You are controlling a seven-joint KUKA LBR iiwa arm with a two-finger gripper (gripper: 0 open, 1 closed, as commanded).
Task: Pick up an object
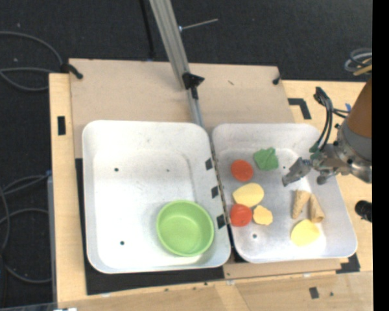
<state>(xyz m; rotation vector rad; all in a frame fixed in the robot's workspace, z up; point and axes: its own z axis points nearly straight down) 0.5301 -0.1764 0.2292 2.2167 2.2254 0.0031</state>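
Approach is judged the step in hand, nothing being lifted yet: a green bowl [185,227] sits in the left bin [117,148], toy foods in the right bin [272,135]. The gripper [297,172], seemingly open and empty, hovers above a tan cone-shaped piece [306,205]; a descent and closure would be needed next.

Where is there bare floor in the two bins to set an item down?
The left bin is bare across its back and left, bordered only by the green bowl at its front right. The right bin is crowded in the middle and front; its free strip runs along the back wall, behind the green piece.
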